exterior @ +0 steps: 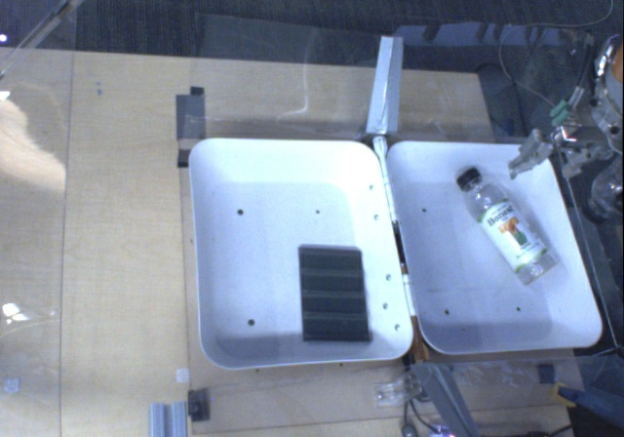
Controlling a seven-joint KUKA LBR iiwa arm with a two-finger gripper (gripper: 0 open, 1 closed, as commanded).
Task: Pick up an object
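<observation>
The bottle lies on its side in the right bin, clear plastic with a black cap and a label showing green and orange print around its middle. Its cap end points toward the bin's far wall and the gripper's side, while its base points down toward the near right corner, so it rests at a slant across the bin floor. It sits below and a little to the left of the gripper, near it but apart from it, with nothing touching it. The gripper hangs over the far right corner of the right bin, by the rim, at the end of the arm that comes in from the right edge. Its fingers stand spread apart, open, with nothing between them. Farther from the gripper, across the divider where the two bins meet, the left bin holds a dark ribbed block, flat on the floor toward that bin's near side and well apart from both bottle and gripper. Both bins sit side by side on the wooden bench, which stretches away to the left.
</observation>
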